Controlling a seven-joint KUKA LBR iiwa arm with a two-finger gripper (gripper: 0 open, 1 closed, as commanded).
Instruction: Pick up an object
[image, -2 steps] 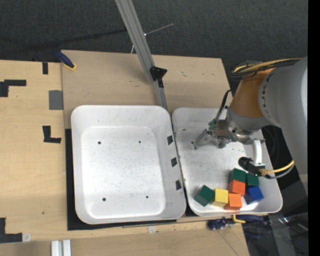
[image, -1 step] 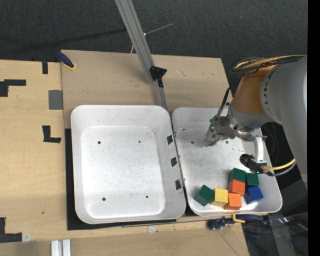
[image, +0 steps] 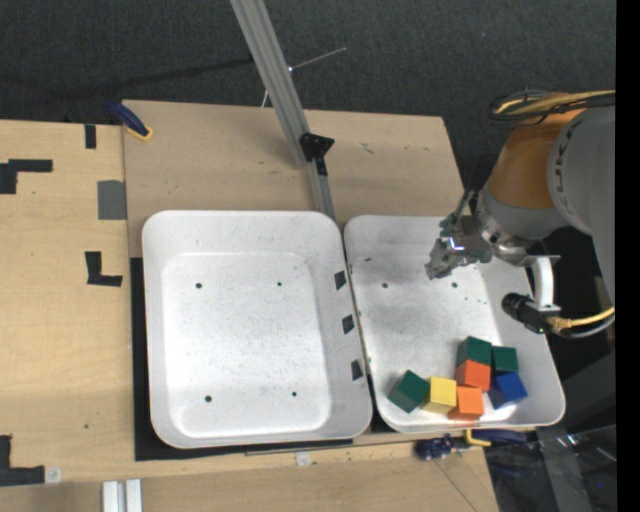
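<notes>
Several small blocks lie bunched in the near right corner of the right bin (image: 400, 300): a dark green one (image: 407, 391), a yellow one (image: 442, 391), two orange ones (image: 469, 400), two more green ones (image: 477, 352) and a blue one (image: 508, 387). My gripper (image: 441, 262) hangs over the far part of the right bin, well behind the blocks and apart from them. Nothing shows between its fingers.
The left bin (image: 245, 325) sits beside the right one. A grey metal pole (image: 285, 85) slants across the back of the bench. My arm (image: 540, 180) comes in from the right, with a cable (image: 560, 322) trailing beside the right bin's edge.
</notes>
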